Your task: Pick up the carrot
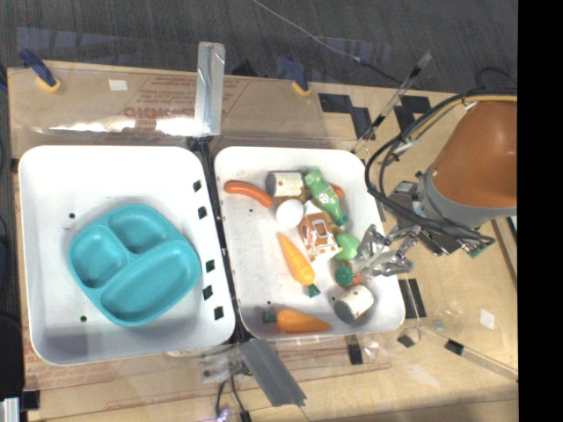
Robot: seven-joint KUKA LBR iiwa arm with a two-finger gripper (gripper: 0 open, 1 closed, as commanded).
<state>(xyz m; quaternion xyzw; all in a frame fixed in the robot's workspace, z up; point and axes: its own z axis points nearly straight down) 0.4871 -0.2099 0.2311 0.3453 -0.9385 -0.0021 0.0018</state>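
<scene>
Two carrots lie in the right bin. One carrot is orange with a green tip and rests slantwise in the middle. The other carrot lies flat along the front wall. My gripper hovers over the bin's right rim, right of the middle carrot and apart from both. It is open with nothing between its fingers. A green toy and a small red and green piece sit just left of it.
The right bin also holds an orange-red curved piece, a white egg, a green bottle, a patterned packet, a small can and a cup. A teal divided plate sits in the left bin.
</scene>
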